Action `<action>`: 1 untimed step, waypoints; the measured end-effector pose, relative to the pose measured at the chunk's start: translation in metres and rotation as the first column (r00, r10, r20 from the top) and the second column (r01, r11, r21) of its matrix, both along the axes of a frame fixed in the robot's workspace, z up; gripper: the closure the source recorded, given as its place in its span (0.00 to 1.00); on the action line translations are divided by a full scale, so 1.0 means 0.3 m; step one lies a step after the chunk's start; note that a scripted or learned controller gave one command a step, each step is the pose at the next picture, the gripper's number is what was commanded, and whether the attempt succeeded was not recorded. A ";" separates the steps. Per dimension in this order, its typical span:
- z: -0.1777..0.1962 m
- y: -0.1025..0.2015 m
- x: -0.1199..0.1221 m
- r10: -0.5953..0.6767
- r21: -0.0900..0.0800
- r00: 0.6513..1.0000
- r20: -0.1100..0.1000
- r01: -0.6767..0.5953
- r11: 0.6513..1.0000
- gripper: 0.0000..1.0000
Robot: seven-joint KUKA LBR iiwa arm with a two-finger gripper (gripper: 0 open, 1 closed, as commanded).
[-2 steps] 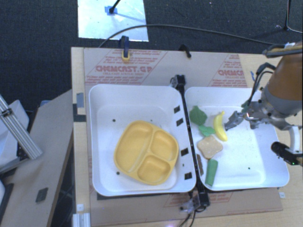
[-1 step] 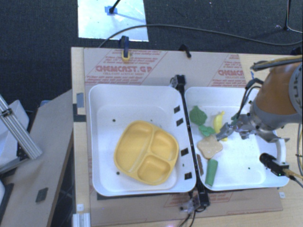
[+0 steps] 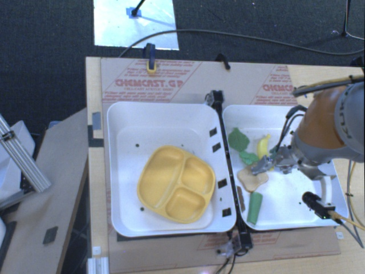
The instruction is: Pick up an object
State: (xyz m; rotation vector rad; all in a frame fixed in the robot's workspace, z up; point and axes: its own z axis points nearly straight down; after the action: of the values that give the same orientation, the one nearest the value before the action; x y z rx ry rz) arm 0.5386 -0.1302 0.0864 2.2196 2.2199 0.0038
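From above the bench, the gripper [image 3: 263, 165] is down in the right bin [image 3: 285, 213], low over a flat tan piece [image 3: 252, 180] shaped a bit like a slice of bread. Its metal tip sits right at that piece's upper edge, but I cannot tell whether the fingers are spread or pressed together, or whether they pinch anything.

Just behind the tip, toward the far wall, lies a small yellow item [image 3: 263, 145], curved like a banana. Beside that, further from the arm [image 3: 325, 124], is a leafy green thing [image 3: 238, 138], and a smaller green bit [image 3: 248, 157] lies almost against the tip. Nearer the bin's front wall, below the tan piece, a green cylinder [image 3: 254, 208] lies on its side.

Well away from the gripper, across the divider, the left bin [image 3: 128, 153] carries a yellow plate [image 3: 176, 183] with three compartments.

The board [image 3: 171, 79] under both bins carries red print reading "CHEMCAST GP", repeated at a slant; the smaller lines beneath are too fine to read.
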 end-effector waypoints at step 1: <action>0.048 0.003 0.009 0.002 0.001 1.000 0.006 -0.002 1.000 1.00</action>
State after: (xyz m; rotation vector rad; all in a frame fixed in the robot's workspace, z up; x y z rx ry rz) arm 0.5412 -0.1294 0.1009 2.2146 2.2197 0.0124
